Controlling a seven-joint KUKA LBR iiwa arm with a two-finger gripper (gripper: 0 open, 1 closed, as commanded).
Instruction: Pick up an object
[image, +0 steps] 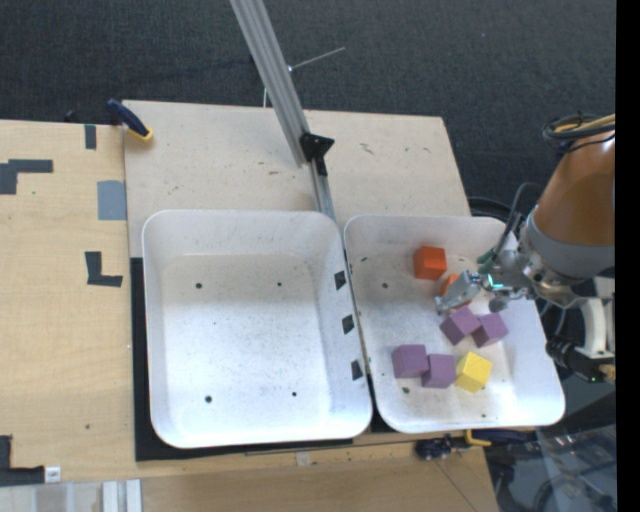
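Here the gripper (458, 292) hangs low inside the right bin (520, 405), reaching in from the right, its tip just above the blocks in the middle of that bin. Whether the claw is spread or pinched I cannot tell. An orange block (430, 262) sits near the back of the bin, just beyond the gripper, and a smaller orange bit (449, 283) peeks out right beside the metal tip. Just under the gripper lie two purple blocks (473, 326), touching each other. Nearer the front, another pair of purple blocks (422, 364) rest side by side, with a yellow block (474, 371) touching their right end. The left bin (160, 300) stands alongside, its rim meeting the right bin's. A slanted metal rail (280, 85) runs down from the top toward the seam between them.
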